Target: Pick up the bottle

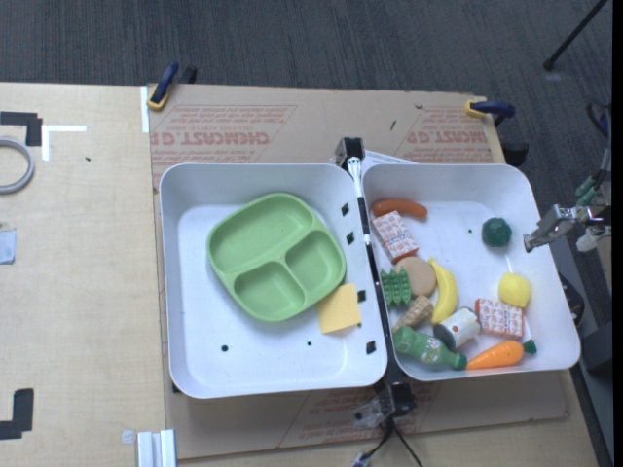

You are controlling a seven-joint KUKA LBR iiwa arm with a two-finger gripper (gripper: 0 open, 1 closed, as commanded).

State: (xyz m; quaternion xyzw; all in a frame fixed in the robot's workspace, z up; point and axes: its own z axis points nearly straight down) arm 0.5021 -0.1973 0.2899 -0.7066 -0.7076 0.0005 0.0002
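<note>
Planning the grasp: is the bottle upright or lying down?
Lying down. The bottle rests on its side along the right bin's near edge, beside the carrot.

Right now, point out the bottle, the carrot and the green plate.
bottle [428,349]: camera view, middle of its green body.
carrot [494,355]: camera view, middle of the orange root.
green plate [255,233]: camera view, largest compartment's floor.

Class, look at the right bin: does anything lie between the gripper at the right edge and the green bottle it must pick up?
Yes. The gripper hangs over the bin's right rim, while the green bottle lies at the near left corner. On a straight line between them sit the lemon, the patterned box and the small can, with the carrot beside the bottle.
</note>
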